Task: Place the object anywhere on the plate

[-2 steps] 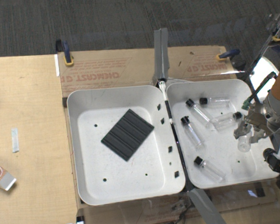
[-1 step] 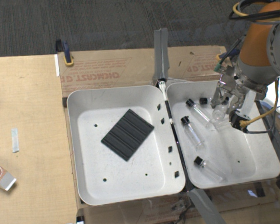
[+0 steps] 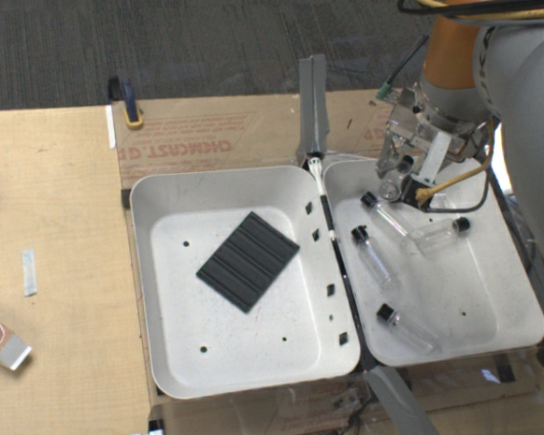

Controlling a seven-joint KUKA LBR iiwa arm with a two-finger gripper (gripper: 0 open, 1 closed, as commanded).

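The clear plastic tube with black cap (image 3: 402, 326), near the right bin's (image 3: 506, 334) front edge, looks light, slippery; grasp mid-body. Gripper (image 3: 393, 185) finger state: cannot tell.

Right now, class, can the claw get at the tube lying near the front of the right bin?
Probably yes. The tube lies apart from the others with nothing over it. The claw hovers at the back of the same right bin, so the path looks free.
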